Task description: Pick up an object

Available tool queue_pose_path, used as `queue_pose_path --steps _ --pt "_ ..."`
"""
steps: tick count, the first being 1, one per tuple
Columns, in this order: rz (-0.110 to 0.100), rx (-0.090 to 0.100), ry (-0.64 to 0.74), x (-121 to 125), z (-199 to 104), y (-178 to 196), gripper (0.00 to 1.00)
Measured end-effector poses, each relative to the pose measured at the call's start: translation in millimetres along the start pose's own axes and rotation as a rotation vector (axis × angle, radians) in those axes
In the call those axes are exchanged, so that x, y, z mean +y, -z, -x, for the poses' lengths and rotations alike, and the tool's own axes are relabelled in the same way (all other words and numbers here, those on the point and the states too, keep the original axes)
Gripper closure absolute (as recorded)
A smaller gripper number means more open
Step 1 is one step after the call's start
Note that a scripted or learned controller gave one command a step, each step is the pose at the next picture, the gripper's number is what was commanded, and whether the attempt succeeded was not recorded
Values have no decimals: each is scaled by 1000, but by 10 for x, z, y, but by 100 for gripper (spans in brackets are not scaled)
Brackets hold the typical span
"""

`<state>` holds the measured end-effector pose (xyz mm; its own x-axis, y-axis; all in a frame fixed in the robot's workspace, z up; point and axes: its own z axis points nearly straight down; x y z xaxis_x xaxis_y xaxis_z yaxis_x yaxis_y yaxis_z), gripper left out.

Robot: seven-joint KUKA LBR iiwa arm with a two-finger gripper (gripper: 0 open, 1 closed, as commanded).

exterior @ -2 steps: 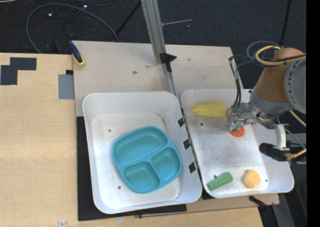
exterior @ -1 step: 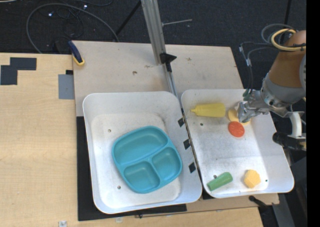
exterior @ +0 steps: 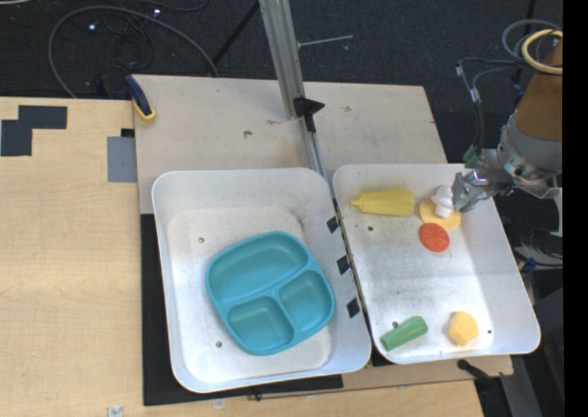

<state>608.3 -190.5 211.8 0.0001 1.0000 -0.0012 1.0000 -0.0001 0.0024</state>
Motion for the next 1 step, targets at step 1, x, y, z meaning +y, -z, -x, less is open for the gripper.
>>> queue_pose_path --steps 1 --pt "1 0 1 -50 -7 447 100"
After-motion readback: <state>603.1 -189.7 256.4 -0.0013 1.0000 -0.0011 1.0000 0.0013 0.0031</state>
